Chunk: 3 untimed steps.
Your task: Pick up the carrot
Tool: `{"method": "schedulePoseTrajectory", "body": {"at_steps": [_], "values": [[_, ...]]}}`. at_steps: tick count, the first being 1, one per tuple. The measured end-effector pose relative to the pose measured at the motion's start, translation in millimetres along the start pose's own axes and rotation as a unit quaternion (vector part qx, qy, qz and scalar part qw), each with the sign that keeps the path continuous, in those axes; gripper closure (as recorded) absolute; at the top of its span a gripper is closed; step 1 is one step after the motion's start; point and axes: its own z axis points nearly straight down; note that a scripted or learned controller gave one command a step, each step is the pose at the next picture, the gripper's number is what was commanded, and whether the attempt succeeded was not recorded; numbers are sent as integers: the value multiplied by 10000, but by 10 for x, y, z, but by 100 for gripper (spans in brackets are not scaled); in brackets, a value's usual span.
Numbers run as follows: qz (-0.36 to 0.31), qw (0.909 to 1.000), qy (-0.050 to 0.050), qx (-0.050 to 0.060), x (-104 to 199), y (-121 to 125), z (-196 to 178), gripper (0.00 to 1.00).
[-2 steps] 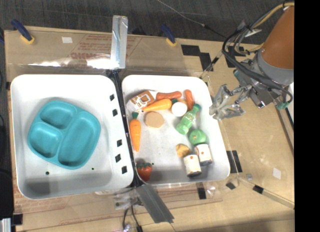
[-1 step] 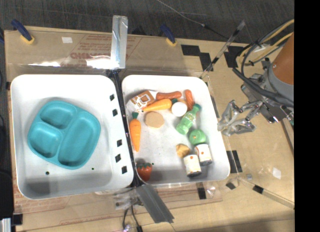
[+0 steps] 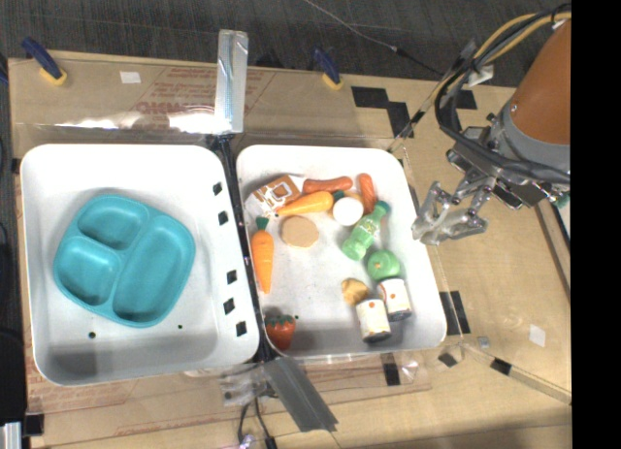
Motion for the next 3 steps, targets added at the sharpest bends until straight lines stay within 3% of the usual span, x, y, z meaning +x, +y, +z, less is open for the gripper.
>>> {"method": "schedulePoseTrajectory", "body": {"at_steps": [1,2,3], "values": [[-1004,9949,7,-23,180,78,346,100],[-2024,9793,3,-26,289,193,257,100],[-3128,9498,3,-43,230,315,299,100]]}}
